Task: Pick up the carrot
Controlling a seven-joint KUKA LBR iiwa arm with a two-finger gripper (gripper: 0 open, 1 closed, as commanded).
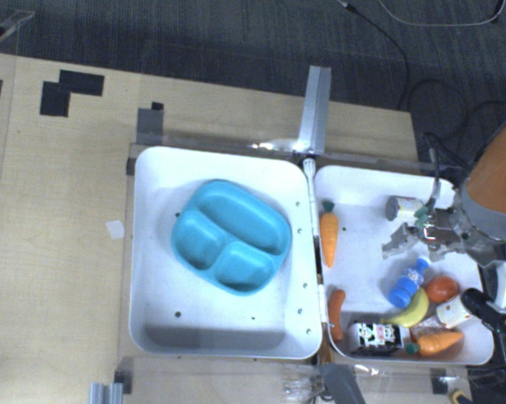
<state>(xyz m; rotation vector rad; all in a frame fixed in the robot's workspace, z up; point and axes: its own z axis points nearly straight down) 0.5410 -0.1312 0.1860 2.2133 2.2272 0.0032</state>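
An orange carrot with a green top lies along the left wall of the right bin, its green end pointing to the back. A second orange carrot-like piece lies at that bin's front right corner. My gripper hangs over the middle of the right bin, to the right of the first carrot and apart from it. Its fingers stand open with nothing between them.
A blue divided plate sits in the left bin. The right bin also holds a blue bottle, a banana, a red round fruit, a small reddish-orange piece and a black-and-white carton.
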